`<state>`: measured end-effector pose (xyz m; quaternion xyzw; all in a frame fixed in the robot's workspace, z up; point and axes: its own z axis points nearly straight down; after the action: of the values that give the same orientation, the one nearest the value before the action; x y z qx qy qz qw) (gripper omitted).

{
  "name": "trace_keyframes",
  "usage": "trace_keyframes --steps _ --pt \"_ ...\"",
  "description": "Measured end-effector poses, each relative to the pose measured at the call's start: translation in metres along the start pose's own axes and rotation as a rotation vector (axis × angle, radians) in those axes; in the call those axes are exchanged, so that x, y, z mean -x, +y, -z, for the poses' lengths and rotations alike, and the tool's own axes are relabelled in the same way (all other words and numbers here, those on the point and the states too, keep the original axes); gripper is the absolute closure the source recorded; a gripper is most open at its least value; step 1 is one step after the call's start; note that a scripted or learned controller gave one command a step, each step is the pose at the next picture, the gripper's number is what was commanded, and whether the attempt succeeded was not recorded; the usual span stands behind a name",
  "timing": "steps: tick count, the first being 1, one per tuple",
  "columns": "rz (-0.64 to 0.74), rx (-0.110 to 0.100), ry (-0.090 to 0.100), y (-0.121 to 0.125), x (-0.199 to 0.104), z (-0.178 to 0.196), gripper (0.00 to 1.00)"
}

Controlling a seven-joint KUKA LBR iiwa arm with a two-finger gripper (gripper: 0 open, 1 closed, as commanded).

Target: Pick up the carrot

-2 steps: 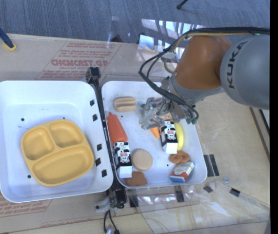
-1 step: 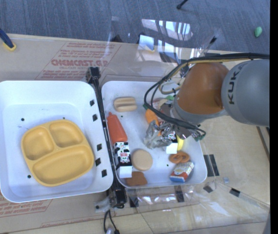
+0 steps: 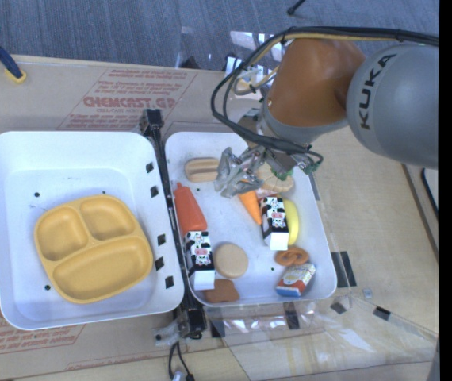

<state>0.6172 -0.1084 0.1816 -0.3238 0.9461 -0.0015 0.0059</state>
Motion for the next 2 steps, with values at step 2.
trace_keyframes --steps 2 --pt "-0.263 0.006 0.012 -0.013 -0.035 -0.009 1.00"
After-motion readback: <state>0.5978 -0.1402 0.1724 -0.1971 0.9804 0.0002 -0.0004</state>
